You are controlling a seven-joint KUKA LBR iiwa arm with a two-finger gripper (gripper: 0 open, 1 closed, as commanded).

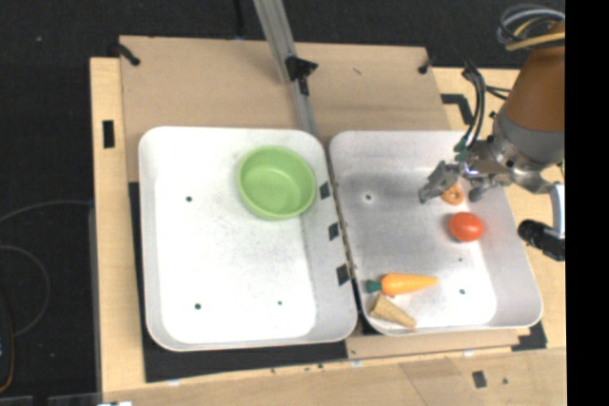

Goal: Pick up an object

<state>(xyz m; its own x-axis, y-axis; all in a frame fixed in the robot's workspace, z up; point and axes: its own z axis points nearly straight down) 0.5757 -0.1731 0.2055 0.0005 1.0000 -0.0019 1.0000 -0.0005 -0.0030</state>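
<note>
Small orange object [454,195] sits in right bin [381,166] upper right, between gripper [455,187] fingers; red tomato [465,227] just below; carrot [407,282], tan wedge [393,310] near front edge.

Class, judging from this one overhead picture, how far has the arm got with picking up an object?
Done: the gripper has reached into the right bin. In hand: it sits at a small orange object, but a grasp cannot be confirmed. Left: closing securely and lifting. The tomato, carrot and wedge lie on that bin's floor; the green bowl sits in the left bin.
</note>
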